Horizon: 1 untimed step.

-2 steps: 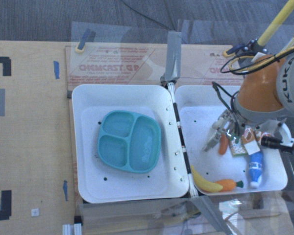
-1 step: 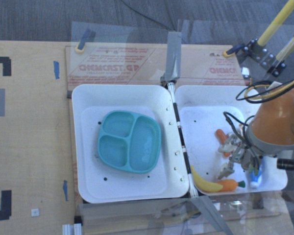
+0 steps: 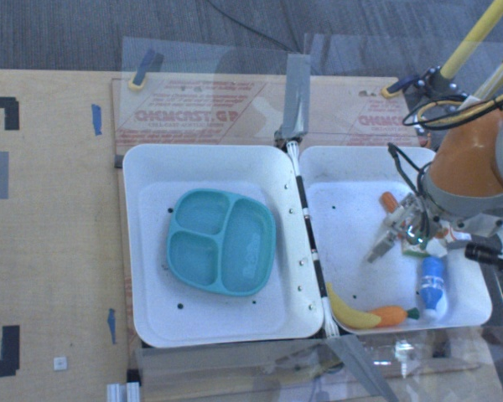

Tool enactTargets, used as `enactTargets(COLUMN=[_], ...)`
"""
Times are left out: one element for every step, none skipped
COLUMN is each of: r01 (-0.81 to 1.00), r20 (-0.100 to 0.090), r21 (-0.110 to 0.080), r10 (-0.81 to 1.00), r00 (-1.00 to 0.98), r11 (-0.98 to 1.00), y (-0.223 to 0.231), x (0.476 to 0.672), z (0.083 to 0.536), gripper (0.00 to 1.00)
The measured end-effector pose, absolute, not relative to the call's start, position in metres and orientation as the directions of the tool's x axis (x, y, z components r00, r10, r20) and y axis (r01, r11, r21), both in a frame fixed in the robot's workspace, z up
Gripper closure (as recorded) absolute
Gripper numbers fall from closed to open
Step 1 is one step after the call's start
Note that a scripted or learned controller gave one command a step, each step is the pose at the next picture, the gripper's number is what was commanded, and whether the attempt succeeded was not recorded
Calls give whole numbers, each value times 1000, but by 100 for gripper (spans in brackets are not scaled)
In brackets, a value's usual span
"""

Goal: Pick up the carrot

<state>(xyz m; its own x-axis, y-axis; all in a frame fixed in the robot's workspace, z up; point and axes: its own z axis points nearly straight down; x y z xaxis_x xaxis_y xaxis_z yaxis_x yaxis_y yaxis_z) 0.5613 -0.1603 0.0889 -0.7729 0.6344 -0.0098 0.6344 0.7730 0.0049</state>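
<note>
While the gripper [image 3: 391,237] hovers mid-bin, the carrot [image 3: 391,315] hugs the near wall.

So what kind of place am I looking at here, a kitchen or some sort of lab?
Most likely a robotics lab bench, not a kitchen. Two white bins sit taped to a wooden board, the robot arm hangs over the right one, and the food there, like the carrot and banana, looks like toy props.
</note>
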Motion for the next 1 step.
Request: enactTargets(r01=[603], r20=[-8], r21=[3], r10=[603], r00=[-798], r11=[798], y=[-196], x=[635], z=[88], gripper=[0])
